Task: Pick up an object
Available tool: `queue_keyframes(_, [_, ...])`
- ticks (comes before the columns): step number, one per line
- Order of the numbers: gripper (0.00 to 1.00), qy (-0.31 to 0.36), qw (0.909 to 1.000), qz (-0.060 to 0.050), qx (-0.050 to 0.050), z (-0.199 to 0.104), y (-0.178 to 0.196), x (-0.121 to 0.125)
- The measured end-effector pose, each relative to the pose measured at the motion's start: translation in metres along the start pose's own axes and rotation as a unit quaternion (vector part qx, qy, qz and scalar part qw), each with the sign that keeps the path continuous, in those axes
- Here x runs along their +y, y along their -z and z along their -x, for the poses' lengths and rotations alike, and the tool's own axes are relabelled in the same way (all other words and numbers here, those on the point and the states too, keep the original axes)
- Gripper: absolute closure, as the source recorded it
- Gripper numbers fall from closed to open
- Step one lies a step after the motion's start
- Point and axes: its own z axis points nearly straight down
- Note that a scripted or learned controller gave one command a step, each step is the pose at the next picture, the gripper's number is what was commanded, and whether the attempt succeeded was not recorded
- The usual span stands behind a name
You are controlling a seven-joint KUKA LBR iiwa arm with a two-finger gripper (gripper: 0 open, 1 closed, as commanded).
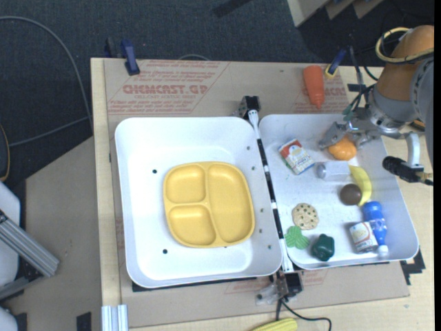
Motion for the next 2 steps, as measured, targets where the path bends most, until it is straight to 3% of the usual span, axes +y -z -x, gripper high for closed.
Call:
queue_keyframes(1, [1.0,0.0,1.0,0.002,-0.003,0.001,0.012,0.001])
queue_keyframes(2, [1.0,-0.002,1.0,0.005,-0.008,-0.076,0.036,-0.001])
